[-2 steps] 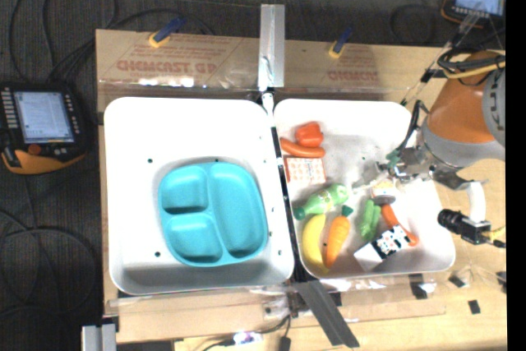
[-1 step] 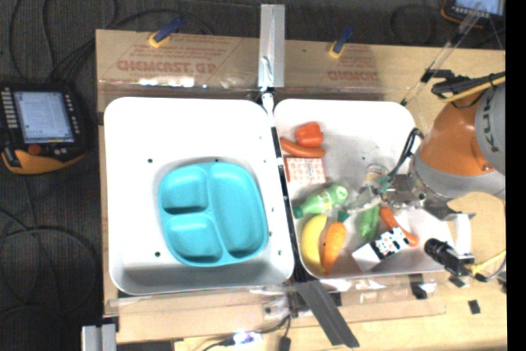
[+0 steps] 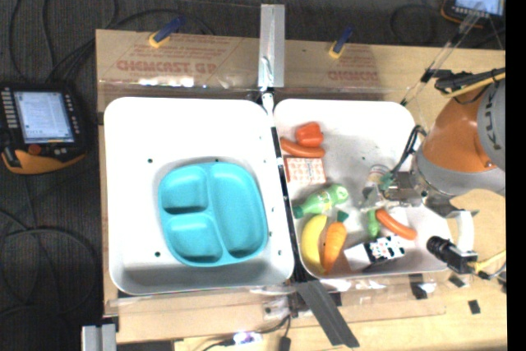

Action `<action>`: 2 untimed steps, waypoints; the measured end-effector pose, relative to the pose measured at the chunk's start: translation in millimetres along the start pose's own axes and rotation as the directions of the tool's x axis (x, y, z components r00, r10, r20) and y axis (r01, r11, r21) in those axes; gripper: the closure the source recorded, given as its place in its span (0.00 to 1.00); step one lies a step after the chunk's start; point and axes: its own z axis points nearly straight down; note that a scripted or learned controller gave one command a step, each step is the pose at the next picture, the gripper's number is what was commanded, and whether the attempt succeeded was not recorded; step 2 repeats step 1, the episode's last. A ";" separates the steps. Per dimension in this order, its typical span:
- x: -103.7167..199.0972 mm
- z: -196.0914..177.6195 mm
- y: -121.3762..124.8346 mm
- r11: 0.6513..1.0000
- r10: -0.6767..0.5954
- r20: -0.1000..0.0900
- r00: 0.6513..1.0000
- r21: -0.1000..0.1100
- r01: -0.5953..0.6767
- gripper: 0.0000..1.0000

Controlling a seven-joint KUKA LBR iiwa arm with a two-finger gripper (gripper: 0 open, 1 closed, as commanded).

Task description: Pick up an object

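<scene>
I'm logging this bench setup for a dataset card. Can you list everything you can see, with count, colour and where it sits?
bins: two, white, side by side on the bench
tray: one, turquoise, three compartments, in the left bin
orange toy pieces: two, orange-red, stacked near the right bin's top left
small card: one, white with red print, below those pieces
green toy: one, green, middle of the right bin
yellow toy: one, yellow, right bin's lower left
carrot-like toy: one, orange, lying against the yellow toy
orange stick: one, orange-red, beside the gripper
black-and-white item: one, right bin's lower edge
clamps: two, blue and yellow, on the back board
handheld screens: two, far left and top right
arm: one, grey and orange, from the right
gripper: one, low over the right bin
</scene>
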 end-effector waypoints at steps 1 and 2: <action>58.9 -103.2 -28.4 0.999 -0.043 -0.001 0.999 0.007 0.043 1.00; 58.9 -103.2 -28.4 0.999 -0.043 -0.001 0.999 0.007 0.043 1.00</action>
